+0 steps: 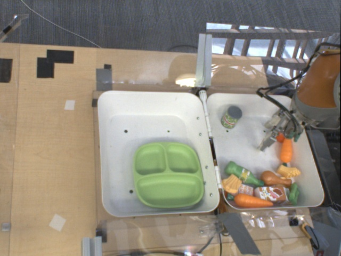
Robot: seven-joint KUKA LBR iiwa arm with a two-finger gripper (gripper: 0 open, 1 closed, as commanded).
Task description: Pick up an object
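Orange toy carrot (286,151) is lying near the right bin's (250,103) right wall, just beside the gripper (273,135), whose fingers are hanging spread with nothing between them. Likely light, stiff, smooth plastic; gripping across its middle seems best.

Right bin's got a pile of toy food along its near edge: an orange carrot (252,200), a drumstick (275,178), a green bottle (242,173) lying tilted. A small can (230,117) stands alone further back. Another carrot (286,150) lies by the right wall.
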